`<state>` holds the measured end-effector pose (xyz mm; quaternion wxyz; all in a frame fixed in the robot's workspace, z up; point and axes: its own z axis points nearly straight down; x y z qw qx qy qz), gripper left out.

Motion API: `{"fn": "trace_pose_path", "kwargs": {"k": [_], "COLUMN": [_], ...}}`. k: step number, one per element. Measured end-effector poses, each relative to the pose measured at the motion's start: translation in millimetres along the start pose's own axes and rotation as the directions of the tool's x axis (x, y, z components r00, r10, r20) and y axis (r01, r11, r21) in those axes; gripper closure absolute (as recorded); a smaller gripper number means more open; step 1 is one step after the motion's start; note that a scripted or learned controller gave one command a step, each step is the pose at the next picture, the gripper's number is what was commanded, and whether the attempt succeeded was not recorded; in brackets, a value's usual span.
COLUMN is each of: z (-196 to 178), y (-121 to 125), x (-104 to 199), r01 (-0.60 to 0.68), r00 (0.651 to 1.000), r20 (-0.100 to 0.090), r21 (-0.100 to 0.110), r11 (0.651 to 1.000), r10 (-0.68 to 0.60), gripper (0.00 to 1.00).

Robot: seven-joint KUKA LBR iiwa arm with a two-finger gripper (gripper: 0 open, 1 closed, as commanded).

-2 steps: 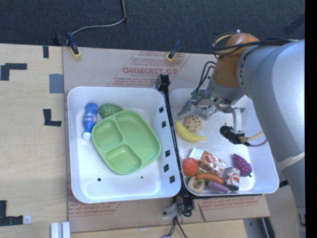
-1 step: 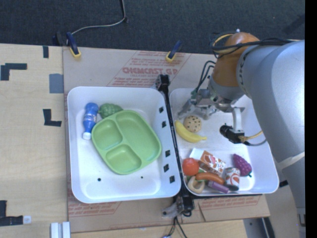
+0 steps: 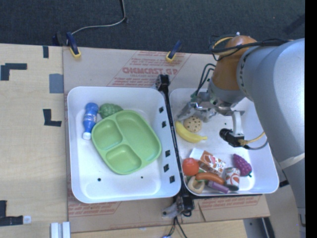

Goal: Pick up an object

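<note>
My gripper (image 3: 196, 111) hangs low over the back left part of the right bin (image 3: 262, 182), fingers spread open. A round speckled cookie (image 3: 193, 124) lies just in front of the fingertips, with nothing held between them. A yellow banana (image 3: 190, 135) lies against the cookie's front edge. Nearer the front of that bin sit a red tomato (image 3: 189, 166), a small orange-and-white carton (image 3: 212, 161), purple grapes (image 3: 242, 164), an orange carrot (image 3: 208, 177), a beige ring (image 3: 195, 185) and a small can (image 3: 232, 177). The arm covers the bin's back right corner.
The left bin (image 3: 81, 182) holds a green divided plate (image 3: 126, 141), a blue bottle (image 3: 89, 119) and a green leafy toy (image 3: 110, 110). A black divider (image 3: 167, 128) separates the bins. A black cable fitting (image 3: 231, 137) hangs from the wrist.
</note>
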<state>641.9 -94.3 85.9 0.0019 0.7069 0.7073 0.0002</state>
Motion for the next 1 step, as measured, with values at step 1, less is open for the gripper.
{"fn": "trace_pose_path", "kwargs": {"k": [1], "z": [0.3], "y": [11.7], "x": [-2.4], "r01": [0.001], "r00": [1.000], "r20": [-0.002], "r21": [0.001], "r11": [1.000], "r10": [-0.001], "gripper": [0.00]}}
